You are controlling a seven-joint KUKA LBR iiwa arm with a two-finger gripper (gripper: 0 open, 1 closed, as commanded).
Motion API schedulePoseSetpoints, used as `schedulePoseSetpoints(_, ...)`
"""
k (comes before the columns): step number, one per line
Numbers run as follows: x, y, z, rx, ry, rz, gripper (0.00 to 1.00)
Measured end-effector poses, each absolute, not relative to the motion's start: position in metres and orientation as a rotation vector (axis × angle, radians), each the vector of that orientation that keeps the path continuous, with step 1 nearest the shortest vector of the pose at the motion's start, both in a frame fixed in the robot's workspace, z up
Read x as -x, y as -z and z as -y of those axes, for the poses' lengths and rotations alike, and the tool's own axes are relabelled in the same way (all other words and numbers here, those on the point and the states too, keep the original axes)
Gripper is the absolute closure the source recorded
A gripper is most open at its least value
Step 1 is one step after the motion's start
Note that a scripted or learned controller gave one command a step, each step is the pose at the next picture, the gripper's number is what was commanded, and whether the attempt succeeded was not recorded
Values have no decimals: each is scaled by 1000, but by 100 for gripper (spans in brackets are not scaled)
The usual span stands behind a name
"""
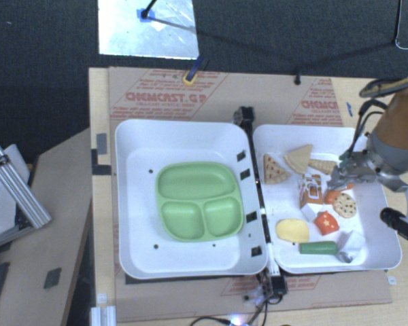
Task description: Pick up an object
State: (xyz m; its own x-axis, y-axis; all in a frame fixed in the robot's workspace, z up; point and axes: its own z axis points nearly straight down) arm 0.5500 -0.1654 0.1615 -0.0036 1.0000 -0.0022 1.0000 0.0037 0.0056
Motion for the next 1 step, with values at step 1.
schedulePoseSetpoints(1, -547, -208, 172, -2213, -4, -2221, 100)
